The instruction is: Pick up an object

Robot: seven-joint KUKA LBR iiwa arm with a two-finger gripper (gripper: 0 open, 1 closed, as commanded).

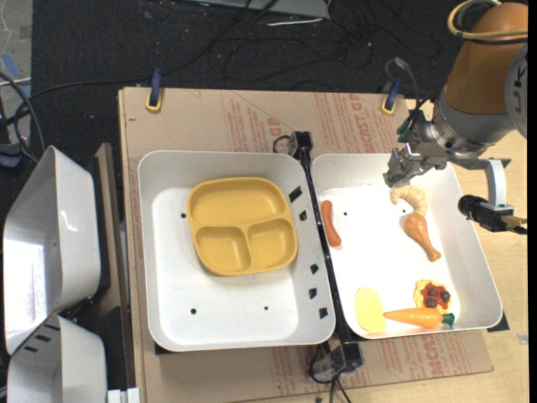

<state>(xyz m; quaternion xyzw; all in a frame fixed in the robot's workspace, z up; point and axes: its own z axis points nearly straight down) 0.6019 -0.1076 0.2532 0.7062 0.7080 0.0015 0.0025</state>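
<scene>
Croissant (410, 196), likely light, stiff plastic, sat just under the gripper (398, 177); its narrow middle looked graspable; jaws' state unclear.

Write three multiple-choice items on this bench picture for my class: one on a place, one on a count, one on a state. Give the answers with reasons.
1. Where does the yellow divided plate lie?
A. left bin
B. right bin
C. on the cardboard

2. How many compartments does the plate have?
A. two
B. three
C. four

3. How does the carrot lie?
A. standing upright
B. flat on the bin floor
C. on the plate

Answers:
1 A: the plate sits in the left bin.
2 B: one long section above two smaller ones.
3 B: it lies on its side near the front edge of the right bin, while the hand is at the far end by the drumstick.
</scene>
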